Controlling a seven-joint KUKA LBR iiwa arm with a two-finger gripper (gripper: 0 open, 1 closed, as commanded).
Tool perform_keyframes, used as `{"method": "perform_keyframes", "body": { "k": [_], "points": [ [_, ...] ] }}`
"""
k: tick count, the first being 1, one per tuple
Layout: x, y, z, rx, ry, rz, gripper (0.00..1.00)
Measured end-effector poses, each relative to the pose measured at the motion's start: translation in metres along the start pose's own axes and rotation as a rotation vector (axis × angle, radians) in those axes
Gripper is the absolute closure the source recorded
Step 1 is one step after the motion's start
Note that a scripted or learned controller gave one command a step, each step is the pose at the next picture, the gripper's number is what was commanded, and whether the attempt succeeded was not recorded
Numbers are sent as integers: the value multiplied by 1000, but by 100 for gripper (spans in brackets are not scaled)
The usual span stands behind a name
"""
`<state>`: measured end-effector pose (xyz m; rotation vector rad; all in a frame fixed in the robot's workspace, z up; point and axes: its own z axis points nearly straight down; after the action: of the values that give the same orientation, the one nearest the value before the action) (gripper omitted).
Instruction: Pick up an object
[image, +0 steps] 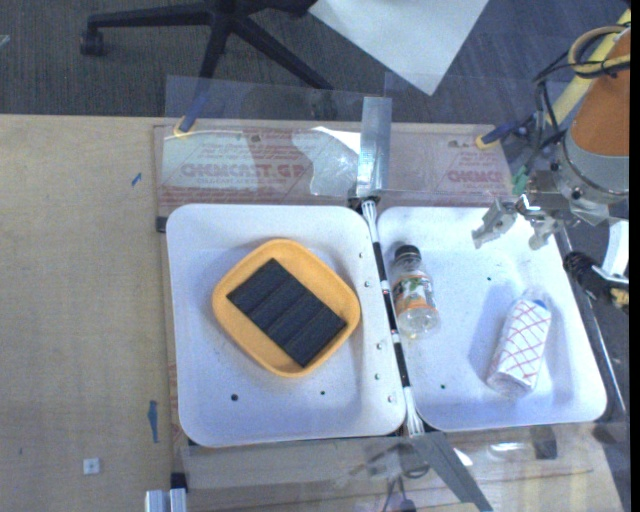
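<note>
Camera view: gripper (513, 222) hangs over right bin (470, 390), far corner, fingers spread, nothing between them. Nearest candidate looks to be the rolled red-checked cloth (521, 343), down-frame of the tool, long axis near-to-far. Small clear bottle (411, 291) lies leftward by the divider, label unreadable. Left bin (200, 390): yellow dish holding dark ridged block (287, 313). Red lettering behind bins, illegible.

The gripper (516, 222) hangs over the right white shallow bin's (470, 400) far right corner. Nearer the camera lies a white red-checked paper roll (522, 343); leftward, a small clear plastic bottle (412, 292). Further left, the left bin (200, 390) holds a yellow rounded tray with a dark ribbed pad (286, 316).
</note>
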<state>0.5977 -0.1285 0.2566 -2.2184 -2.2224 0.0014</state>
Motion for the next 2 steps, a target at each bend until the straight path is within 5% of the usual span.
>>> {"method": "perform_keyframes", "body": {
  "k": [1,2],
  "points": [
    [10,2,147,-6,-11,-43,0],
    [17,44,169,-7,-1,175,0]
  ]
}}
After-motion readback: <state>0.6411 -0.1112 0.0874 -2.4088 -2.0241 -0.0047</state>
